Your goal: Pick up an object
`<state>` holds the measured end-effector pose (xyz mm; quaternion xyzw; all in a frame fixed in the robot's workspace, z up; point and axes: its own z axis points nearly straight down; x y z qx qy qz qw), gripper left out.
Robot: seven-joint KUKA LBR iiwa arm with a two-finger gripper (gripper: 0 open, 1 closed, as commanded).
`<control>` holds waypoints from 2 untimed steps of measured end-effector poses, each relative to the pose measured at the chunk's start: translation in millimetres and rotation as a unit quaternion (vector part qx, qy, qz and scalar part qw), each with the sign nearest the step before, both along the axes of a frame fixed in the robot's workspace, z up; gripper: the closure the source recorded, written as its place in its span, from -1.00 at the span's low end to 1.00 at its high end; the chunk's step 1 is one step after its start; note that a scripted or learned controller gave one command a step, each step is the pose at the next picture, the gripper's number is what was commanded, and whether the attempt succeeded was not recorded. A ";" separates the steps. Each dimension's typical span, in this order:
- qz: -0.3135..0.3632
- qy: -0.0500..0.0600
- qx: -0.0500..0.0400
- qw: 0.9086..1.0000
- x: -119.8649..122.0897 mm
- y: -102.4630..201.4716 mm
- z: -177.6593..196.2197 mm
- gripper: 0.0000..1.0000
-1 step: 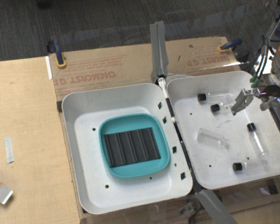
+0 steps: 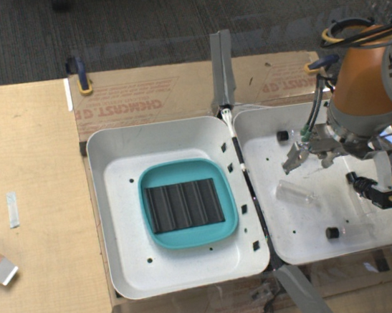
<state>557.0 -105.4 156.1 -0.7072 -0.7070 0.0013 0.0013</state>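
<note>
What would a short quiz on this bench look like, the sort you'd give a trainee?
1. True or false: the teal tray lies in the left bin.
2. Over which bin is the gripper: A) left, B) right, C) neither?
3. Fill in: the clear plastic object lies in the ____ bin.

Key: 1 true; 2 B, over the right bin; 3 right.
</note>
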 end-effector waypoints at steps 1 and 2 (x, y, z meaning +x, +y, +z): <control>0.008 0.000 0.000 1.000 -68.2 -61.8 -22.6 -1.00; 0.024 -0.001 0.000 1.000 -6.3 -47.3 33.4 -1.00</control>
